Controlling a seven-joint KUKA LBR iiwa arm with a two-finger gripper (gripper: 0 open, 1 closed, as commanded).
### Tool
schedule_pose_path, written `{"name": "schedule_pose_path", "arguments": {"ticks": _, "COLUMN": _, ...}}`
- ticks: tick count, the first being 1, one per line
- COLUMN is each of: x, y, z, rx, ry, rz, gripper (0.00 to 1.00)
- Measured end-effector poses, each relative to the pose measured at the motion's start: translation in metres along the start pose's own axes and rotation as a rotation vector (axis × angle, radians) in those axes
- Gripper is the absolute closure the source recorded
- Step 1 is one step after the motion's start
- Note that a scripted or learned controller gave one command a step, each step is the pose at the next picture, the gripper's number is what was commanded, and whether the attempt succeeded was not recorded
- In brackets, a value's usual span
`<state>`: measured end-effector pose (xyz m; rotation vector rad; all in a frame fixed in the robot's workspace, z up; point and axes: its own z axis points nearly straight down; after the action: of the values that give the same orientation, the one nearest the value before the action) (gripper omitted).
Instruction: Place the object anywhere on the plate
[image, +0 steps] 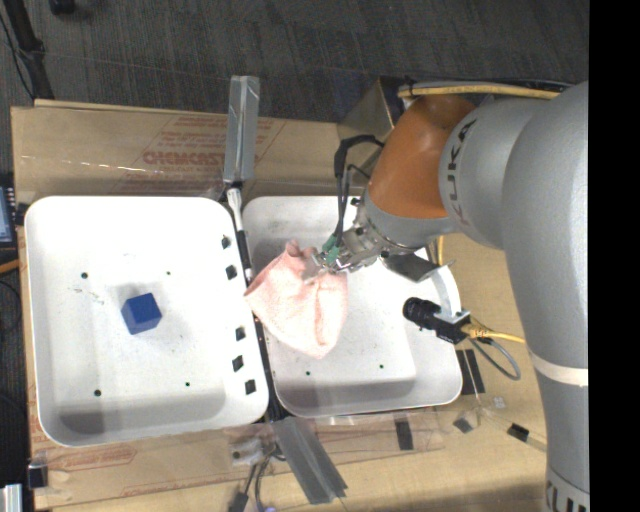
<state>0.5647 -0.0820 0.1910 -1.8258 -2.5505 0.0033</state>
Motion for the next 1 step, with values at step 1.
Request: {"name": "schedule_pose_path", "arguments": {"ticks": 1, "x": 0.0006, "y": 0.0007, "z": -0.0407, "rx": -0.003, "ry": -0.002, "rz": -0.007, "gripper": 1.0}}
